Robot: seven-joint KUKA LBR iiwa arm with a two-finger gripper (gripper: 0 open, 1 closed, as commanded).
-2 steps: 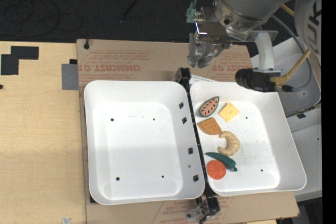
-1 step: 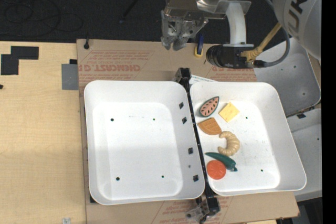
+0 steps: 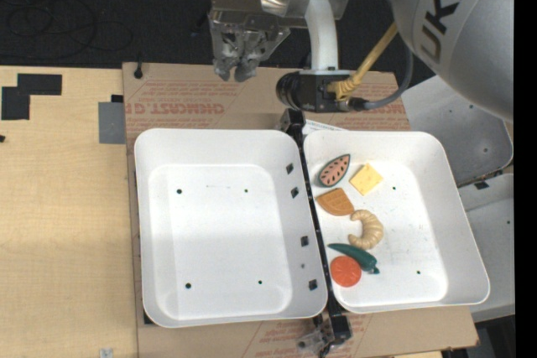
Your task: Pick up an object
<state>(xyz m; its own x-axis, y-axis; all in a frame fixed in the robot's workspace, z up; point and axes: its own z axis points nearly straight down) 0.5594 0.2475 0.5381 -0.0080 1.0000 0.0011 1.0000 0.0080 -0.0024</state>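
Two white bins sit side by side; the right bin (image 3: 453, 205) holds a pink slice (image 3: 334, 170), a yellow cheese wedge (image 3: 366, 179), an orange-brown piece (image 3: 335, 201), a croissant (image 3: 367, 228), a green pepper (image 3: 354, 256) and a red tomato (image 3: 345, 272), all clustered near its left wall. The gripper (image 3: 238, 67) hangs beyond the far edge of the left bin (image 3: 159, 222), its fingers close together with nothing between them.

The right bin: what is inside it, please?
Inside the right bin lie a pink slice, yellow cheese wedge, brown toast piece, croissant, green pepper and red tomato. The pepper overlaps the tomato's top edge.
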